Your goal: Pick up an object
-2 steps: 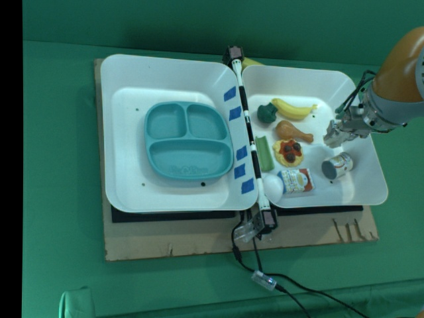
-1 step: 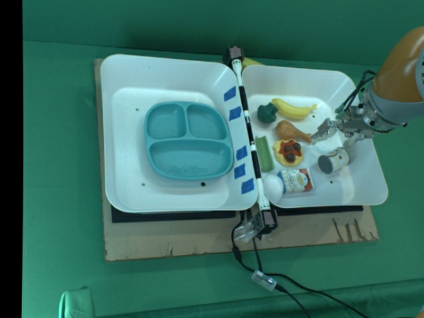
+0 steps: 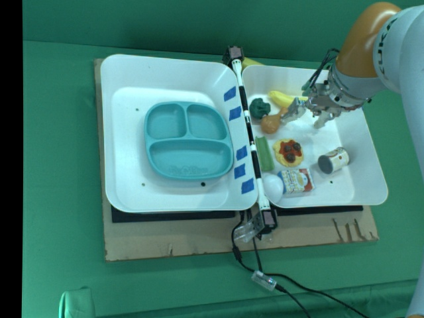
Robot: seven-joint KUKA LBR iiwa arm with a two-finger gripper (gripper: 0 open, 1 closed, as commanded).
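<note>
My gripper [image 3: 309,113] hangs over the back of the right bin [image 3: 371,177], open, and I see nothing between its fingers. One finger [image 3: 293,109] reaches almost to the orange drumstick [image 3: 271,122]. A yellow banana [image 3: 281,98] lies just to the gripper's left. A green broccoli [image 3: 259,106] sits further left, by the divider. Nearer the front are a small pizza [image 3: 289,152], a green cucumber [image 3: 264,154], a tin can [image 3: 333,159] on its side, a small printed carton [image 3: 296,180] and a white egg [image 3: 273,187].
The left bin [image 3: 126,177] holds a teal divided plate [image 3: 189,141]. A black bar with blue tape marks [image 3: 240,132] runs between the bins. Cables [image 3: 265,280] trail off the front of the cardboard base. Bare bin floor lies right of the can.
</note>
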